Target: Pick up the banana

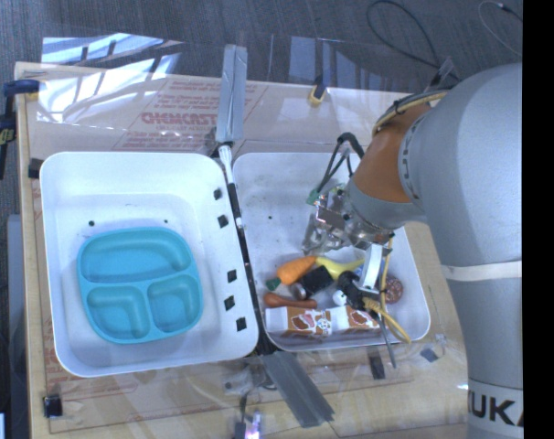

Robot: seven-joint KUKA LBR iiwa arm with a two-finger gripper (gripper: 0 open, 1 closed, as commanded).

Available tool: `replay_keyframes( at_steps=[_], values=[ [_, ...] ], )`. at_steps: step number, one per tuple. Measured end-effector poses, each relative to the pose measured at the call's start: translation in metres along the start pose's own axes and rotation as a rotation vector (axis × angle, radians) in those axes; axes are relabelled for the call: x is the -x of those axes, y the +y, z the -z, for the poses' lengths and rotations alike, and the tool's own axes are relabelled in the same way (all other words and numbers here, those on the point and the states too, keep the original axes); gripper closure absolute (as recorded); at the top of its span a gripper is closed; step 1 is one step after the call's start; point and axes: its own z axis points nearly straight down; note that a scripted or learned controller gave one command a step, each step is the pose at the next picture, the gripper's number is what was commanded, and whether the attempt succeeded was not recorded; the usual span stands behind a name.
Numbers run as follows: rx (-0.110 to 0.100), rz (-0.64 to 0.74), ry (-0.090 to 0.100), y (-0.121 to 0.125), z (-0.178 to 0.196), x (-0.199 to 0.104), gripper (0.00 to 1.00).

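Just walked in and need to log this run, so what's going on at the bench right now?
A grey robot arm reaches in from the right, its claw low in the right bin, just above a heap of small things near the bin's front. The banana lies in that heap beside an orange piece, with a flat packet in front. Nothing is visibly gripped. The left bin holds a blue divided tray.

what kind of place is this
Probably a robot lab test bench: a grey KUKA arm reaches over two white bins, with loose cables on the carpeted floor behind.
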Motion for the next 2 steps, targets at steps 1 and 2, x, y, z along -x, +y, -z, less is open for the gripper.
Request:
replay_keyframes(
  at_steps=[1,2],
  values=[
    [0.000,0.000,0.000,0.000,0.000,0.000,0.00],
    [0.009,-0.074,0.000,-0.011,0.001,0.027,0.00]
  ],
)
